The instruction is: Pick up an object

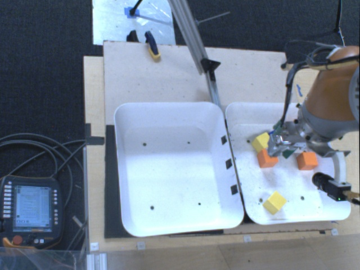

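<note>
Orange block (pixel 267 159) lies in the right bin (pixel 247 207), between a yellow block (pixel 260 142) and a second orange block (pixel 307 161). Gripper (pixel 279 147) sits low directly over it; finger opening cannot be determined. Judged approach stage: closure and lift remain.

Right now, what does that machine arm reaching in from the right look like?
It is a rounded arm with a broad orange band over grey metal. Dark cables loop along its upper side toward the wrist. At its end sits a small silvery-grey metal tool with dark and greenish parts. A black cylindrical piece juts out below it.
</note>
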### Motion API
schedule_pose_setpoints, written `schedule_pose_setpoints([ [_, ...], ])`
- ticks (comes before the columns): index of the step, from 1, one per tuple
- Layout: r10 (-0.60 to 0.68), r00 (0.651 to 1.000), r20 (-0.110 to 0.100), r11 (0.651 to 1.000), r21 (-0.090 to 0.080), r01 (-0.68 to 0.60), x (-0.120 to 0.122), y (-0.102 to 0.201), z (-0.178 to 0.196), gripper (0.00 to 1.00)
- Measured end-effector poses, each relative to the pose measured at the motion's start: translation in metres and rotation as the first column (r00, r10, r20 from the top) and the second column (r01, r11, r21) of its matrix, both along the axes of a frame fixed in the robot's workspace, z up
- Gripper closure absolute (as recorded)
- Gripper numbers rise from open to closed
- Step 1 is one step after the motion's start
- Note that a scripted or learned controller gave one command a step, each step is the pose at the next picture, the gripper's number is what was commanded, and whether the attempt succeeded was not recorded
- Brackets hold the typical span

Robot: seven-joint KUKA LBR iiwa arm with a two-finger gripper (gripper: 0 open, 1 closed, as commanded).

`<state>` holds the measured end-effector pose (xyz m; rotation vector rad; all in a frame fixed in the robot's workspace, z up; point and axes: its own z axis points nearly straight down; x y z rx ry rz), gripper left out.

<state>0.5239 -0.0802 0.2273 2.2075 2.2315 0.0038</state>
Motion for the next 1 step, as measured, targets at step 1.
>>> schedule_pose_setpoints([
  [1, 0.001, 1.000, 0.000, 1.000, 0.002, -0.001, 0.0176, 0.0525, 0.0139, 1.00],
])
